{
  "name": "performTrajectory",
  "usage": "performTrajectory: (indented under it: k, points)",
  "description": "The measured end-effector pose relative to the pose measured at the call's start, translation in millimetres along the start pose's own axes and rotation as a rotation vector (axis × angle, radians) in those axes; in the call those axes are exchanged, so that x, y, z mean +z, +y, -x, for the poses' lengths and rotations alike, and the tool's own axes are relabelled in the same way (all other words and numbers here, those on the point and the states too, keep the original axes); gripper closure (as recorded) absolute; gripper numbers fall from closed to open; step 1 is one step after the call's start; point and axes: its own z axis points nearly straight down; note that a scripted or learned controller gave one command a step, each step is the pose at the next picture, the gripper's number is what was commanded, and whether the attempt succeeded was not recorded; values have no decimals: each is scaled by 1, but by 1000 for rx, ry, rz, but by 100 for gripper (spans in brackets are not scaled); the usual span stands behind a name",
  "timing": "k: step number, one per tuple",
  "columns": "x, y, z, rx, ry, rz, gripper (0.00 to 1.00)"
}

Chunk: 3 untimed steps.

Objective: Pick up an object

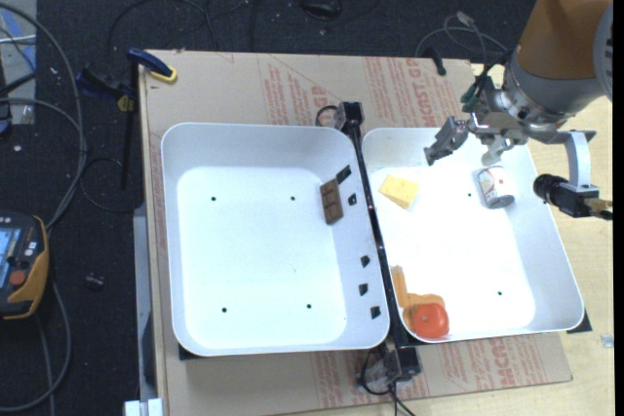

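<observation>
Your two-finger gripper (470,140) hangs spread, pinching nothing, over the far side of the right white bin (546,248). The small white cylindrical can (494,186) lies just near of it. Centre both fingers astride the can before descending, then close.

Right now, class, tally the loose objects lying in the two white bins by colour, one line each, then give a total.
Brown: 1, the brown block in the left bin
Yellow: 1, the yellow block
White: 1, the small white can
Red-orange: 1, the tomato-like ball
Total: 4
</observation>
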Motion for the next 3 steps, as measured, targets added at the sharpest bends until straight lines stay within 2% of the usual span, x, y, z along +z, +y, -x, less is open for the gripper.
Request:
performTrajectory:
  k: [1, 2, 3]
  points:
    - [20, 34, 21, 1, 0, -1, 0]
    - [16, 53, 40, 1, 0, 0, 0]
    - [39, 62, 83, -49, 0, -1, 0]
